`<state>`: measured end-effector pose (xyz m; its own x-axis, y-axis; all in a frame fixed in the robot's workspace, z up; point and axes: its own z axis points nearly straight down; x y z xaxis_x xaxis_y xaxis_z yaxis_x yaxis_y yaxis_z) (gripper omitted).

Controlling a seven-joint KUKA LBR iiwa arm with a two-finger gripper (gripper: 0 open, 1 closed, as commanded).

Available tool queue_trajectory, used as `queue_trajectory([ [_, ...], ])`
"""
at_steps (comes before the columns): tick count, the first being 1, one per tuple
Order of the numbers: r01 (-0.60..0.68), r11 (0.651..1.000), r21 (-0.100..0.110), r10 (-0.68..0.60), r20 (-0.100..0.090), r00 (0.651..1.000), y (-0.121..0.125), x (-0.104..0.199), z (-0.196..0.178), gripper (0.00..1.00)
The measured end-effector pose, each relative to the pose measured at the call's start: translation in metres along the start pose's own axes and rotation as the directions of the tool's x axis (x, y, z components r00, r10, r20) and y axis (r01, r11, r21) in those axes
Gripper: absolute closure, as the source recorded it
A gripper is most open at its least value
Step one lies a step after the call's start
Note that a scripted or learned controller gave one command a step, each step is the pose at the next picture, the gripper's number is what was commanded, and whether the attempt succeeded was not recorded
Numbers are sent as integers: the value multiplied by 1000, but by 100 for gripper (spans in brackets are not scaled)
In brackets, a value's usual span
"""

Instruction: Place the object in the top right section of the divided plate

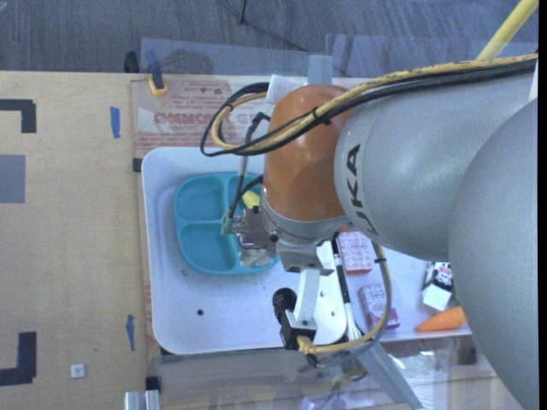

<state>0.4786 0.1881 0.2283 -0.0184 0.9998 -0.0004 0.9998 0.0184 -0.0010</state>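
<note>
Claw [246,233] metallic over smooth teal divided plate [201,220], grip unclear, glossy white bin [171,306]

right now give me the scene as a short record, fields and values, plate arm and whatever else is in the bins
plate: teal divided plate in the left white bin
arm: grey arm, orange band, reaching from the right over the plate's right side
gripper: gripper low at the plate's right edge
yellow item: small yellow object beside the gripper, partly hidden
right bin: pink packets, orange carrot-like item
</note>
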Motion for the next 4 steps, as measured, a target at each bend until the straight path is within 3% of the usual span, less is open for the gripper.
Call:
queue_trajectory([
  [1, 211, 978, -3, -211, 0, 978, 74, 27, 9, 100],
  [2, 235, 972, 2, -235, 0, 972, 46, -6, -8, 100],
  [3, 454, 891, -3, -454, 1, 891, 71, -6, -91, 100],
  [4, 623, 783, -2, -623, 0, 783, 65, -22, -2, 100],
])
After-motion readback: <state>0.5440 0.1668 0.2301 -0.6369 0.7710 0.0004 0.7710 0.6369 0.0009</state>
